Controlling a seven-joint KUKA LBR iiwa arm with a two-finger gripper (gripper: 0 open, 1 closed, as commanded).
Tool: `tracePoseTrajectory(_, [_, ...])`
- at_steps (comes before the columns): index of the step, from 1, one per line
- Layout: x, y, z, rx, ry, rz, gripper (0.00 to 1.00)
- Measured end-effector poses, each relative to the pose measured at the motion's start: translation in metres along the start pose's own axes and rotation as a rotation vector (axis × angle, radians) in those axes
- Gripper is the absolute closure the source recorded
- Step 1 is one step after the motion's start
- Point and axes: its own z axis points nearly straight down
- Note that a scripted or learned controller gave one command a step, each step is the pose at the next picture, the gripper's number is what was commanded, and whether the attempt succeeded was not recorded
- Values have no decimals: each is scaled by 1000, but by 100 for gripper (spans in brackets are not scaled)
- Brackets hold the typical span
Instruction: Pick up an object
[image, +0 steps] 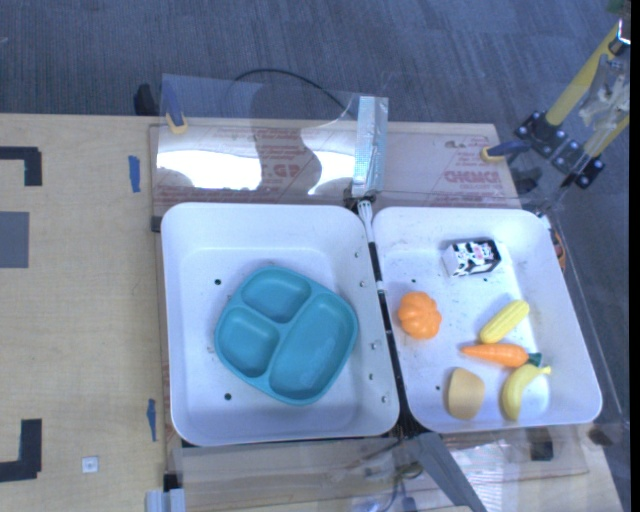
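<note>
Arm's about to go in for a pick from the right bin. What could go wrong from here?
1. The carrot, banana and corn cob lie close together near the right bin's far edge; closing on one would likely nudge or catch a neighbour.
2. The banana sits near the bin wall, so a finger may strike the rim.
3. The round orange pumpkin could roll out of a two-finger pinch.
</note>
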Motion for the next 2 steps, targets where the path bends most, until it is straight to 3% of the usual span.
tracePoseTrajectory(1, [-16,9,5,5,-1,152,100])
tracePoseTrajectory(2, [-14,9,-7,-2,-2,148,100])
